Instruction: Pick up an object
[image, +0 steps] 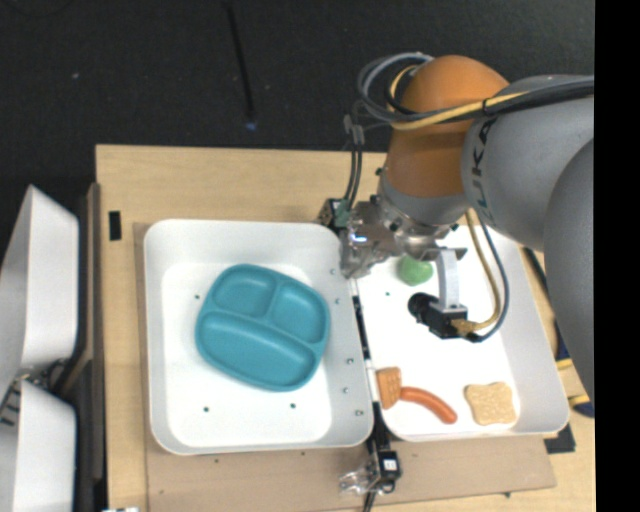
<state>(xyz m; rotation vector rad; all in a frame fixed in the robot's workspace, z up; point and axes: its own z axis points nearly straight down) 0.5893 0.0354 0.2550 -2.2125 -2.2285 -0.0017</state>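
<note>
Arm low over the right bin, green object under the wrist

The gripper (385, 250) sits at the right bin's (530, 415) upper left; whether the jaws are spread or pinching, I cannot tell. A small green piece (413, 269) lies just beside it, probably light and rounded, so likely to roll. The sausage (428, 402) at lower centre and the toast (490, 403) look stiff, easiest taken across their narrow width.
</note>
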